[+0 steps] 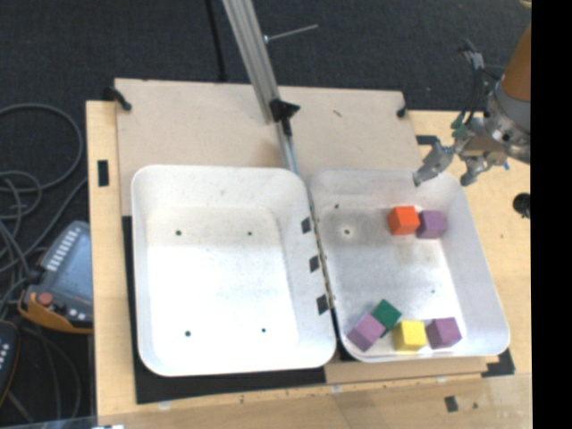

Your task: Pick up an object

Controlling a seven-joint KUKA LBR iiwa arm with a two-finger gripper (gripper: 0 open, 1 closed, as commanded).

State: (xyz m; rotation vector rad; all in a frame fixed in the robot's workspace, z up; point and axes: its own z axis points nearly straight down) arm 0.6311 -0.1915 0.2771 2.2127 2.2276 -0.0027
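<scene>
A: Where is the gripper (444, 170) seen?

B: It is seen over the top right corner of the right bin (474, 239), up near the rim. Its two fingers are spread apart, and nothing is held between them.

A: Which block is nearest to it?

B: The orange block (404, 220) is nearest. It is found lower down and a little to the left of the gripper, on the bin floor. A purple block (433, 223) is pressed against its right side.

A: What about the others?

B: A green block (387, 313), a yellow block (411, 333) and two more purple ones are bunched at the bottom edge, well apart from the gripper.

A: So what is needed?

B: A move down and left is probably needed. The touching purple block could be bumped.
</scene>
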